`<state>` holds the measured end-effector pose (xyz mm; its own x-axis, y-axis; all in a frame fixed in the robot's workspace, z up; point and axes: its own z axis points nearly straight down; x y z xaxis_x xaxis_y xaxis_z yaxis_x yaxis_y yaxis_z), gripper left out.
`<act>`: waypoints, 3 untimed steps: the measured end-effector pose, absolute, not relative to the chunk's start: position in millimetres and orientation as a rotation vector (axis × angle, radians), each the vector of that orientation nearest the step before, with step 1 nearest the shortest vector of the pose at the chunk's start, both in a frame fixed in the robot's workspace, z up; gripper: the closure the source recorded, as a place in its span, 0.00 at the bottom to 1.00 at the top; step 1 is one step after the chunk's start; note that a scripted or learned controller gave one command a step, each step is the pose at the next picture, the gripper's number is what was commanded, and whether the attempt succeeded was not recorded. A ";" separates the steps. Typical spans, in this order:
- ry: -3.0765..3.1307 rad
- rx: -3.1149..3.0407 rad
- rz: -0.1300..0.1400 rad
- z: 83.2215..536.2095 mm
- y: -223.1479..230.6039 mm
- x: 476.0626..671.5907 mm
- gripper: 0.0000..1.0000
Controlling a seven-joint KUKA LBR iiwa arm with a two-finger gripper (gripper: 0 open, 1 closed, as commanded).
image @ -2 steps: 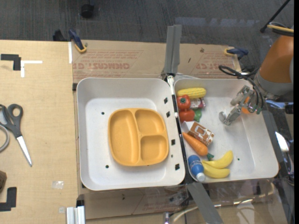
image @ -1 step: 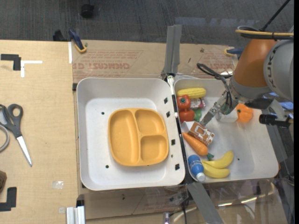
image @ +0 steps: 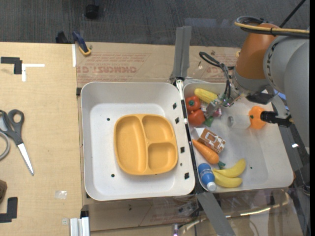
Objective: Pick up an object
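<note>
On the bench (image: 39, 132) at far left we note a pair of grey-handled scissors (image: 18, 136) lying flat on the wood, well apart from the bins.

The left bin (image: 93, 146) holds one item: a yellow-orange divided plate (image: 145, 144) with three compartments, set flat near the bin's middle. We see nothing in its compartments.

The right bin (image: 261, 156) holds the loose objects. Against its left wall sits a red tomato-like piece (image: 195, 111), with a yellow corn cob (image: 205, 94) just behind it. Below these lies a small brown-and-white packet (image: 212, 140), touching an orange carrot (image: 206, 151). At the near left corner a blue-and-white bottle (image: 206, 176) lies on its side, just beside two yellow bananas (image: 229, 174). A small orange fruit (image: 256, 117) rests near the right wall, apart from the rest.

The arm (image: 275, 58) reaches in from the right, and its pincer (image: 220, 104) is down in the far left part of the right bin, just beside the corn cob and the tomato-like piece. We cannot tell how far the pincer is open, nor whether it has hold of anything.
</note>
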<state>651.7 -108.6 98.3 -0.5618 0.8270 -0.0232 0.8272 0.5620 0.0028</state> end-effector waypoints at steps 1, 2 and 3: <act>2.702 1.584 -0.015 96.0 -110.2 657.7 0.00; 2.711 1.580 -0.016 102.9 -107.4 656.8 1.00; 2.638 1.701 -0.001 275.6 -54.4 659.6 1.00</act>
<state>659.6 -54.4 275.6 -0.4126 0.9109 -0.0031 0.9109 0.4126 0.0010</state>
